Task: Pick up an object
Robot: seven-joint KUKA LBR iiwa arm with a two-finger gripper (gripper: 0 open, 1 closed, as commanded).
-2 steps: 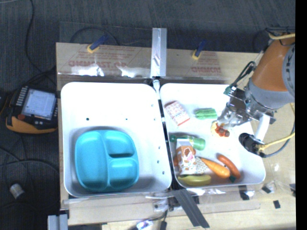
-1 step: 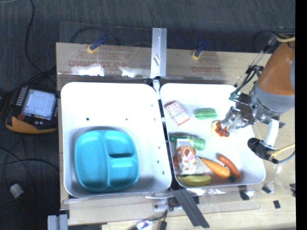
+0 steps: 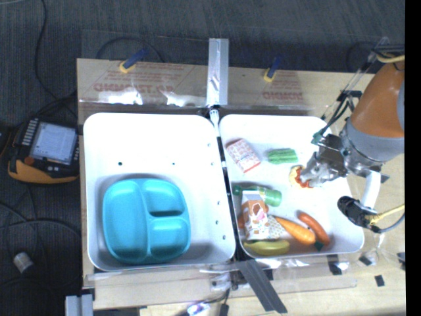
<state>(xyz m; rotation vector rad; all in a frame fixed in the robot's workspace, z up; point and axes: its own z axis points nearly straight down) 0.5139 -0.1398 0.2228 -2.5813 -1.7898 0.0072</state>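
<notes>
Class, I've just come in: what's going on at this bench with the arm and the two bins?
A grey and orange arm reaches into the right bin, its pincer beside a small red and orange item. A pink packet, green items, carrot and banana lie there too. The left bin holds a blue divided tray.

In the right half of the frame lie several small objects. A pink patterned packet (image 3: pixel 242 155) lies tilted at upper left, a green piece (image 3: pixel 281 155) just to its right. A small red and yellow object (image 3: pixel 301 176) sits further right. Lower down are a green bottle (image 3: pixel 260 193), a printed carton (image 3: pixel 255 218), a yellow banana (image 3: pixel 266 247), an orange carrot (image 3: pixel 293 230) and a red sausage (image 3: pixel 314 226), crowded together.
</notes>
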